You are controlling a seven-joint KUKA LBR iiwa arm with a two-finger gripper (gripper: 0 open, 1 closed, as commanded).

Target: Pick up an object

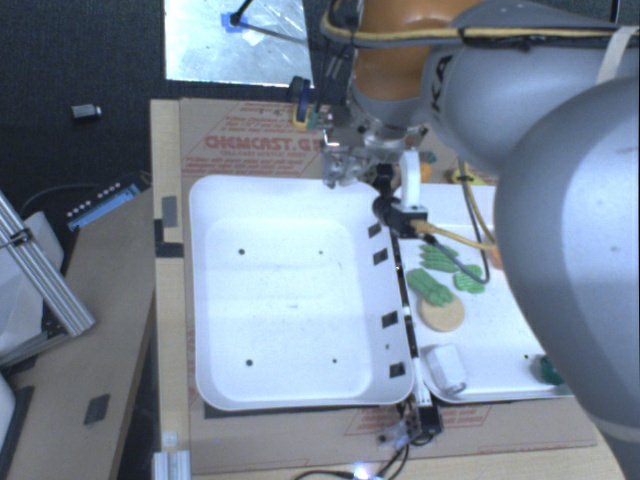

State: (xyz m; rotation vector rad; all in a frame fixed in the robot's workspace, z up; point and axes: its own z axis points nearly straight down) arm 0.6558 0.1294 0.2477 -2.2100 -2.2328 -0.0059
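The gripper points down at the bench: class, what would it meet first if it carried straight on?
Probably the far rim of the left bin, just below the gripper; depth is unclear.

Right of the frame's centre, a few small things lie close together in the right-hand bin (500, 373): green leafy pieces (432, 283), a tan disc (441, 314) just below them. A white block (446, 366) lies lower, near the bin's front edge.

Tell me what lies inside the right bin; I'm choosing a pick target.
In the right bin: two green pieces, a tan disc, a white block, a small green item. The arm covers the rest.
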